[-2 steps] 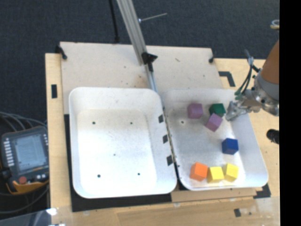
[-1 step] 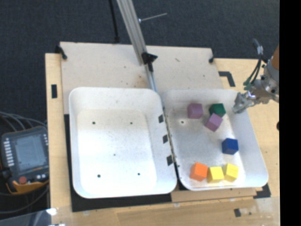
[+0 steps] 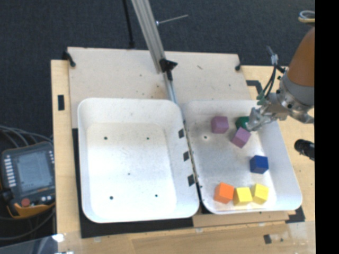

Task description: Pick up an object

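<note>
The right bin (image 3: 280,157) holds several small blocks. Two purple cubes lie near its back: one (image 3: 220,124) to the left and one (image 3: 240,137) tilted beside it. A green object (image 3: 242,122) peeks out just behind the tilted purple cube. A blue cube (image 3: 259,164) sits mid-right. Along the front stand an orange cube (image 3: 224,192) and two yellow cubes (image 3: 243,196) (image 3: 260,193). My gripper (image 3: 256,121) comes in from the right and hovers at the green object, right above the tilted purple cube.
The left bin (image 3: 132,157) lies beside the right one. A slanted metal pole (image 3: 151,30) rises behind the bins. A teach pendant (image 3: 29,176) rests off the bench at the left.
</note>
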`<state>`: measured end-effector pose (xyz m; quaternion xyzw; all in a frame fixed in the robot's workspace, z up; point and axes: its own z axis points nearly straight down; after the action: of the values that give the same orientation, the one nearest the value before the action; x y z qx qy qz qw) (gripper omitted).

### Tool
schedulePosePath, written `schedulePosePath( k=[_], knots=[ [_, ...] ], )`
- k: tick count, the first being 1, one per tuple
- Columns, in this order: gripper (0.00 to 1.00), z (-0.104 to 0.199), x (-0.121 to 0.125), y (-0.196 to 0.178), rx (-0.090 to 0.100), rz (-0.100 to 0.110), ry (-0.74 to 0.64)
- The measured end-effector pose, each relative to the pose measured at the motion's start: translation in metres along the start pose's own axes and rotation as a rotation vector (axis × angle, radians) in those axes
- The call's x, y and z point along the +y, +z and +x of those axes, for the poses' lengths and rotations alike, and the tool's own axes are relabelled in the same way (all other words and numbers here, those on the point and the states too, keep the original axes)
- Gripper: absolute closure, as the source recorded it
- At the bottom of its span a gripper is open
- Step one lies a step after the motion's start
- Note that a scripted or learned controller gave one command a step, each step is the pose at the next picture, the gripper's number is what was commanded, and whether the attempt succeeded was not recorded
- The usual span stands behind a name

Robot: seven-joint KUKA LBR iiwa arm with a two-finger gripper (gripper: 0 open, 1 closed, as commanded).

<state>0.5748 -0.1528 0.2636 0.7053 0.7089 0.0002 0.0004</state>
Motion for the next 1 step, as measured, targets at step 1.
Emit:
schedulePosePath(
  k=[1],
  knots=[
    [1.00,0.0544,-0.0009,0.0137,0.001,0.001,-0.001]
  ],
)
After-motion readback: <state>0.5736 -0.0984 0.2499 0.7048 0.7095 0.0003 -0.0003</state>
